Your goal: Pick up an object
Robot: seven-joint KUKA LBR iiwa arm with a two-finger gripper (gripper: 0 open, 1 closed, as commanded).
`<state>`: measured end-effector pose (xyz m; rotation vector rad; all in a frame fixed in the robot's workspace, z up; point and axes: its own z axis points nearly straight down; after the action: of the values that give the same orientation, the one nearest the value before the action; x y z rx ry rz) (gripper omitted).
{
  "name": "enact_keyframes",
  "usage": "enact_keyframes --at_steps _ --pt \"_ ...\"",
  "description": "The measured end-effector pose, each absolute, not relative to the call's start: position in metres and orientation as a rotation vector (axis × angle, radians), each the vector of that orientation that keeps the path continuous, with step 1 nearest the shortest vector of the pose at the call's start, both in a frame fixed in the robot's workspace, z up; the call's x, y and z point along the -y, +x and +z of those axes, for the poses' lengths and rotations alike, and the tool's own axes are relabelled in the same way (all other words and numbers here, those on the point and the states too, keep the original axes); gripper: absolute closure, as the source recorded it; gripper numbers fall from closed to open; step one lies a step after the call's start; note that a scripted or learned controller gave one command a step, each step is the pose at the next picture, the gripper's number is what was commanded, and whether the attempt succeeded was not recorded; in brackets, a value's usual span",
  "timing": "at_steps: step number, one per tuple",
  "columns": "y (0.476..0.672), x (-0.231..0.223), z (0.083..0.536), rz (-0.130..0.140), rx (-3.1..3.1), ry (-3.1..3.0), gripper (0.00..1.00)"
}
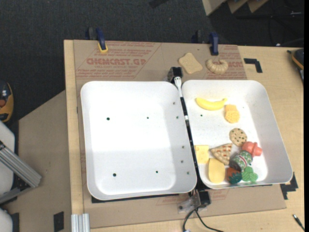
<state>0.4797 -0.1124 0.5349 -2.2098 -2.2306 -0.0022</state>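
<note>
Red print "CHEMCAST G P" legible on brown board [120, 57] under bins, along far edge; smaller red lines beneath too blurred to read.

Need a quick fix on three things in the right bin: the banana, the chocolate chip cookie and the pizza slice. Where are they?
banana [210, 103]: camera view, middle of the yellow curve.
chocolate chip cookie [237, 136]: camera view, centre of the round face.
pizza slice [221, 152]: camera view, middle of the wedge.

Single fixed cam, high over the tabletop [145, 57], looking down at a slant toward 12 o'clock. Mid-range: both white bins in frame, left bin [91, 144] toward 9, right bin [270, 124] toward 3, dark floor beyond at 12.
</note>
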Motion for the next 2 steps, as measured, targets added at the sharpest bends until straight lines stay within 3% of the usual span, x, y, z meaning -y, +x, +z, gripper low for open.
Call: enact_keyframes --at_steps 1,2 --pt "0.478 0.231 0.535 0.003 2.212 -2.239 1.00" --pt "0.480 0.197 0.536 -0.001 2.225 -2.218 1.00"
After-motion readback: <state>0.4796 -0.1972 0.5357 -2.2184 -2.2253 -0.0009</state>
